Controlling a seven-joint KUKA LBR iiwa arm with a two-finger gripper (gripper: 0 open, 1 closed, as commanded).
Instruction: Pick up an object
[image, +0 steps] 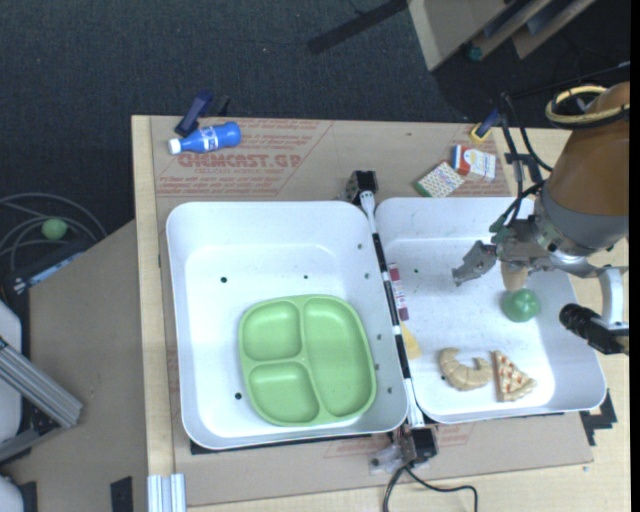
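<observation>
The claw (500, 262) hangs over the right bin (430, 395), toward its far right part, at the end of the grey arm (590, 190) that enters from the right. One dark finger (473, 266) juts out to the left; the rest is blurred against the wrist, so I cannot tell how wide the claw stands, and nothing shows clearly between its fingers. A green ball (520, 304) lies on the bin floor just near of the claw, close beneath it but apparently apart. Nearer still, a croissant (465, 369) and a pizza slice (512, 376) lie side by side, just about touching, by the bin's near wall.

The left bin (200, 250) holds a green divided plate (305, 358) with three compartments, set toward its near right.

Both bins rest on a pale counter (150, 300) faced with printed cardboard. On it, beyond the left bin, lies a blue-and-white bottle (205, 138); beyond the right bin sit small cartons (455, 172). Dark carpet (150, 50) spreads past the far edge, and a coiled cable (35, 240) with a small green ball (54, 229) lies at the left.
</observation>
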